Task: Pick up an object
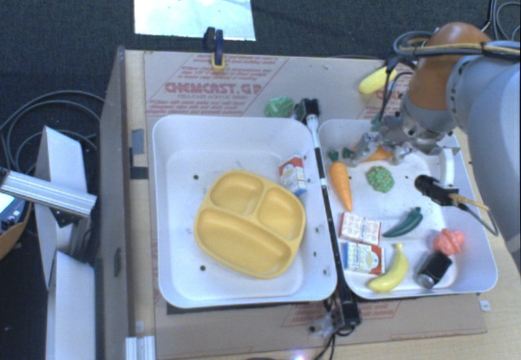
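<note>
"Orange piece [378, 155] – where do you have it?"

"I see it at the far end of the right bin [409, 291], directly under the gripper [379, 147]. The gripper sits low over it and covers part of it, so I can't give you its full shape. It might be a second carrot, but I wouldn't swear to that."

"Is the gripper wide, narrow, or holding it?"

"I cannot tell. From this slanted view the wrist blocks my sight of it, so I won't call it a hold."

"What lies around it?"

"Just on the near side of it is a knobbly green piece [379, 179]. To the left a carrot [342, 186] lies along the bin's left wall, tip pointing near. Nearer still I have two small cartons [360, 242], one behind the other. A dark green pepper [404, 222] lies to their right and a banana [389, 270] sits by the near wall. A pink piece [448, 241] and a black cylinder [434, 269] lie in the near right corner."

"And the left bin [163, 212]?"

"A yellow divided plate [251, 222] lies in the middle, with a small carton [293, 175] just beside its far right edge. The arm [480, 98] reaches in from the right, over the right bin's far corner."
</note>
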Action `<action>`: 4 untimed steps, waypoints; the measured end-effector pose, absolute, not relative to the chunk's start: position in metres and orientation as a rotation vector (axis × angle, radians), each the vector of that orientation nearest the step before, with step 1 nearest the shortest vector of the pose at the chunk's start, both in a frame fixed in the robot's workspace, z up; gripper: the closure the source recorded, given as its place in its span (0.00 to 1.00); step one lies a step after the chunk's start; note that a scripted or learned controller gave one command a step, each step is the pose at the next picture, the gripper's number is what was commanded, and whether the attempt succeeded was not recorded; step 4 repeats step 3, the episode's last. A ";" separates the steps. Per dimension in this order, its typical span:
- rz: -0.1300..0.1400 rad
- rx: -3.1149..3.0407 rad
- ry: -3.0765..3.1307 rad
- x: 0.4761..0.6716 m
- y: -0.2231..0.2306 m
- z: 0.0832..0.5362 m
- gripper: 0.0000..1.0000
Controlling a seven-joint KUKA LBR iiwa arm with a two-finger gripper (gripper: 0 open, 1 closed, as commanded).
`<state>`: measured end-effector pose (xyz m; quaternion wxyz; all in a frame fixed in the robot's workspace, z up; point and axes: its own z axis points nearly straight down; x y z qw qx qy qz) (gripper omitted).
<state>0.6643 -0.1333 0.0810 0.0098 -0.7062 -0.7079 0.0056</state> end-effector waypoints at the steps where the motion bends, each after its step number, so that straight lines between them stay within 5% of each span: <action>1: 0.018 -2.205 -2.211 0.664 -0.136 0.081 0.00; 4: 0.018 -2.206 -2.211 0.665 -0.146 0.081 0.00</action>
